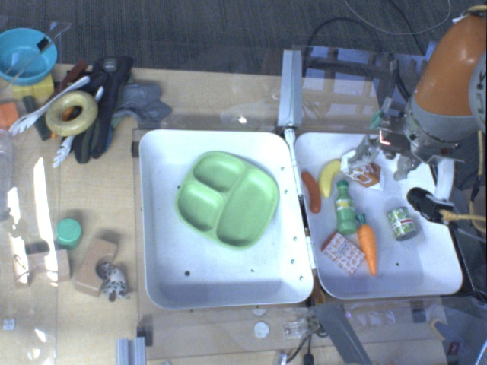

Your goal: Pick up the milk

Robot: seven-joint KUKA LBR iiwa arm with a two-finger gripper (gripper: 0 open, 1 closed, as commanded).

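Note:
The milk [367, 175] is a small white carton with a brown-red label, lying in the right bin [426, 280] near its back, just right of the banana. My gripper [383, 158] hangs over the back of that bin, right above the carton's upper right side and very close to it. The wrist and its metal parts hide the carton's top edge. Whether the carton is touched or gripped cannot be made out.
The right bin also holds a banana [329, 177], a hotdog [311, 192], a green bottle [346, 207], a carrot [368, 248], a red patterned box [343, 253] and a can [401, 223]. A green divided plate [228, 198] lies in the left bin [163, 280].

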